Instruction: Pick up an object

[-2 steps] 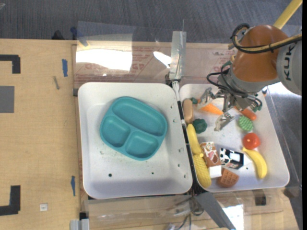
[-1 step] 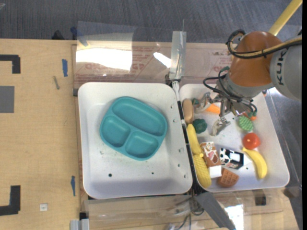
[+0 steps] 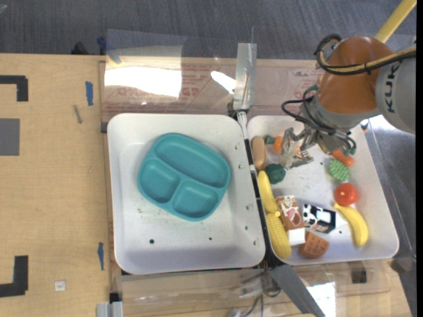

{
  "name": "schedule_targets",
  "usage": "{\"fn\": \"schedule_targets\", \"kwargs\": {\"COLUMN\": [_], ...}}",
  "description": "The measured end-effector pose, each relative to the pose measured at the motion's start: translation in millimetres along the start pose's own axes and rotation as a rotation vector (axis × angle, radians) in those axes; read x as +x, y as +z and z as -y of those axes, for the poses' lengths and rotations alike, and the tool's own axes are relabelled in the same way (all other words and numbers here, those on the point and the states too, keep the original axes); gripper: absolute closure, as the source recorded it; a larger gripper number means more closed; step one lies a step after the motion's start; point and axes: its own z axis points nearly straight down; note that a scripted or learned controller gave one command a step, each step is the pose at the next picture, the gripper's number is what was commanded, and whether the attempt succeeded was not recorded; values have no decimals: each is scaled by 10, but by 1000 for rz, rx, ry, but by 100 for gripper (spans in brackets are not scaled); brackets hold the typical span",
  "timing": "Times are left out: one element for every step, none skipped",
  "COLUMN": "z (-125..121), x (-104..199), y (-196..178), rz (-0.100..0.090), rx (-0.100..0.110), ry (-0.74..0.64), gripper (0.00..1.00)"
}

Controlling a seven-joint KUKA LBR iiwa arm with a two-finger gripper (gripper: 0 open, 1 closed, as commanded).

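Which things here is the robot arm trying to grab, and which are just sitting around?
For the job:
gripper
toy food in the right bin: banana, tomato, corn

Just lying about:
teal divided plate
left bin

A divided plate lies in the left bin (toy foods fill the right one).

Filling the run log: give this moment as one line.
gripper: low in right bin, upper left | grasp: none seen | nearest: dark green toy | left bin: teal divided plate
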Motion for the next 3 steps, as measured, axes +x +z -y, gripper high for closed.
{"fn": "schedule_targets", "kwargs": {"z": [-626, 232, 765], "x": [-507, -212, 123], "y": [-1433, -2223, -323], "rz": [-7, -14, -35], "rx": [-4, 1, -18], "ry": [71, 23, -58], "gripper": [100, 100, 100]}}
